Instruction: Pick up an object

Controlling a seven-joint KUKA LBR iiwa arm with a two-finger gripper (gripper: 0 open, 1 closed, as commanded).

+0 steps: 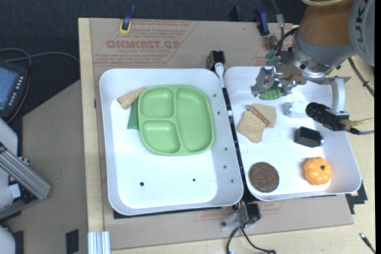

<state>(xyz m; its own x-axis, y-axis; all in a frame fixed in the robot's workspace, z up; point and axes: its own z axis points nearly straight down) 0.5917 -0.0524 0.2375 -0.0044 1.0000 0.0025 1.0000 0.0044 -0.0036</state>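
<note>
My gripper [268, 84] is at the far left of the right bin [345, 186], directly over a small green leafy item [274, 94] that shows just below it. The gripper hides part of that item, and I cannot tell whether they touch. In front of it lie toast slices [256, 122], stacked and overlapping. A round brown cookie [264, 176] sits near the bin's front edge. An orange pumpkin toy [317, 171] rests at the front right. A small black block [308, 137] lies in the middle right.
The left bin [119, 187] holds a green divided plate [176, 119] and a tan cracker-like piece [130, 97] at its upper left. A black cylinder [325, 115] juts from the arm over the right bin. The divider [229, 122] between the bins runs close to the toast.
</note>
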